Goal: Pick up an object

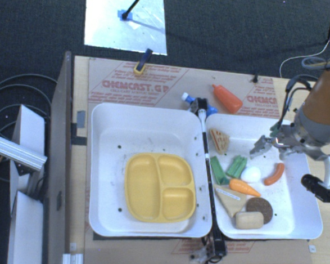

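The right bin (311, 220) holds several toy foods: a waffle piece (219, 141), green pieces (236, 165), a white egg (252, 174), an orange carrot (244, 188), a red sausage (274, 174), a brown cookie (260, 208) and a beige bread roll (248, 219). My gripper (261, 147) hangs over the upper middle of this bin, above and to the right of the green pieces and left of the sausage. Its fingers look open, with nothing between them.
The left bin (104, 152) holds a yellow divided plate (160, 186). On the cardboard behind the bins lie an orange-red bottle (226, 99), a blue and white item (193, 100) and a small yellow and blue tool (141, 65).
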Action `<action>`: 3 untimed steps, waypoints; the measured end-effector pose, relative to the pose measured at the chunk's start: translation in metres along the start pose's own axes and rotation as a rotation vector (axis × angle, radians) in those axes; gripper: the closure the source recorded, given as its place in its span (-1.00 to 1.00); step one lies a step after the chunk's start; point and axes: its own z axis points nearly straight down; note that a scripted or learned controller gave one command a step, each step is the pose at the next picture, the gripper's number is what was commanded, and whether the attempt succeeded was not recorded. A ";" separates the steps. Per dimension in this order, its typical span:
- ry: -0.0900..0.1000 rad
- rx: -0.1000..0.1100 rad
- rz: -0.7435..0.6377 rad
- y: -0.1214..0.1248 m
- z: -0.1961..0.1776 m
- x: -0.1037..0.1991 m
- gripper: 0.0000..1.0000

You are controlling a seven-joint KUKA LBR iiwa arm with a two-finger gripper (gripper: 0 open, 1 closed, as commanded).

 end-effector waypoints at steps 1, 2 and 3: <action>0.000 0.000 -0.001 -0.057 0.108 0.002 -1.00; 0.003 0.001 -0.003 -0.051 0.119 0.034 -1.00; 0.001 -0.003 -0.001 -0.050 0.108 0.032 1.00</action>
